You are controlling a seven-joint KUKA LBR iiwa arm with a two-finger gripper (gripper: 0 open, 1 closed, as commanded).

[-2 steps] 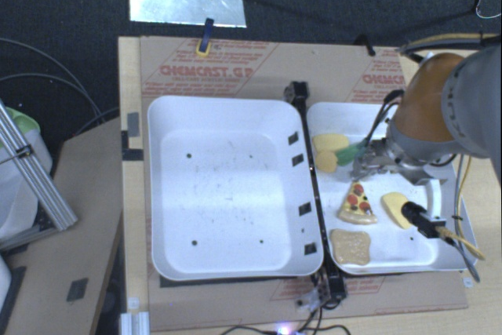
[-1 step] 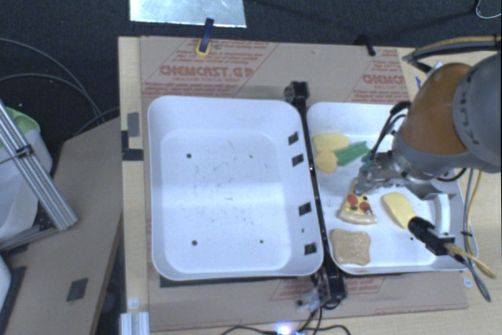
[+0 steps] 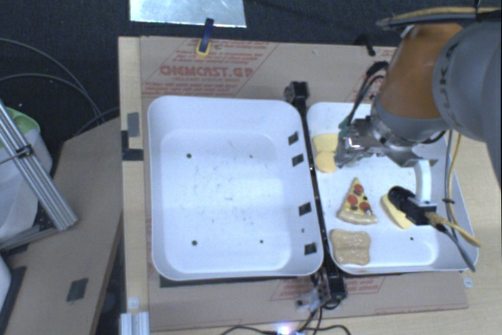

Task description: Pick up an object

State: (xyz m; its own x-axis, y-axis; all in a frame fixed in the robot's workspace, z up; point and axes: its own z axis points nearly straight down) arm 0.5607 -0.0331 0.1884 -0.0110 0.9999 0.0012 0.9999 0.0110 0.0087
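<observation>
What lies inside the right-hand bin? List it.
A yellow piece, a pizza slice, a tan slab and a yellow wedge. The arm covers the bin's far corner.

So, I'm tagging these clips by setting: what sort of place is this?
Probably a robotics lab: an industrial arm over two white bins on a cardboard-topped bench, with a toy pizza slice in one.

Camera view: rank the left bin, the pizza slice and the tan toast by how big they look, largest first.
1. The left bin, by far the largest.
2. The tan toast and the pizza slice look about alike, too close to rank.
</observation>
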